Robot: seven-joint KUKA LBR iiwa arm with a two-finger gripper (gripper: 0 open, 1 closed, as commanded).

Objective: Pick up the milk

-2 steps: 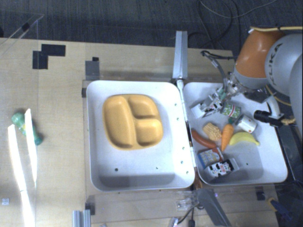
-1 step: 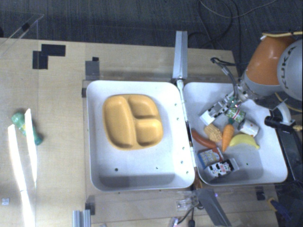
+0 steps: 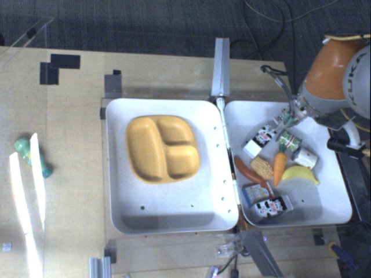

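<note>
A small white milk carton [image 3: 259,142] with black cow patches lies tilted in the upper left part of the right bin [image 3: 336,213]. A second cow-patterned carton [image 3: 272,206] lies near that bin's front wall. My gripper [image 3: 287,119] hangs at the end of the grey and orange arm [image 3: 333,74], over the bin's back area. It is just up and to the right of the first carton and right above a green can [image 3: 288,141]. Nothing shows between its tips.
Around the cartons lie a carrot [image 3: 279,168], a banana [image 3: 302,175], a red sausage [image 3: 248,170], a corn piece [image 3: 262,167], a blue box [image 3: 253,192] and a white cup [image 3: 306,158]. The left bin [image 3: 116,213] holds a yellow divided tray [image 3: 163,148].
</note>
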